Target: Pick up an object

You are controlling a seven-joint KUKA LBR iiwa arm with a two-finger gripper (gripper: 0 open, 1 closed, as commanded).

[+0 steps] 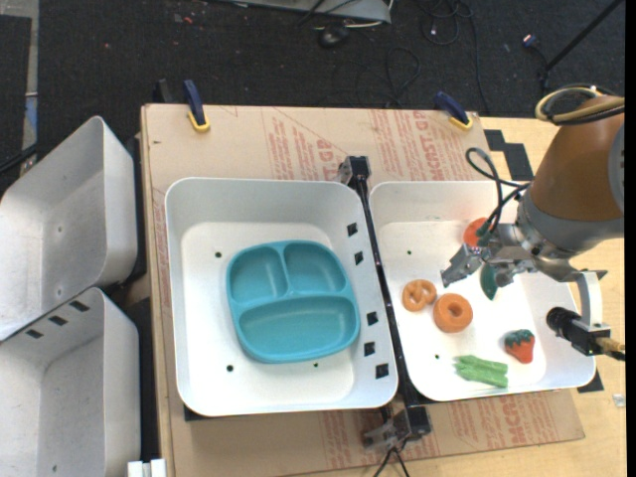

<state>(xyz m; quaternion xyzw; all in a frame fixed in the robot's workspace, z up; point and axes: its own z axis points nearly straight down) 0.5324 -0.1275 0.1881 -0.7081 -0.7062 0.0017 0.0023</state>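
My gripper [475, 266] hangs over the right bin [427, 202], just above its middle, with the grey fingers spread apart and nothing between them. A dark green piece [491, 281] sits just under my wrist, and a red object [477, 232] peeks out on the far side of it, partly hidden by cables.

The nearest clean targets are the orange pretzel-shaped toy [418, 294] and the orange ring [453, 312], lying side by side but apart, slightly left of and nearer than my fingers. I judge the ring the better pick: it is thick and stands free, so I should centre over it, line my fingers across its width, and descend straight before closing.

Room is decent there. The pretzel lies just left of the ring, so my left finger must drop into the gap between them. The strawberry [520, 345] and the green pea pod [482, 370] lie close to the bin's near rim, where the wall would crowd a finger. The left bin [199, 266] carries a blue divided plate [293, 301], well apart from my work.
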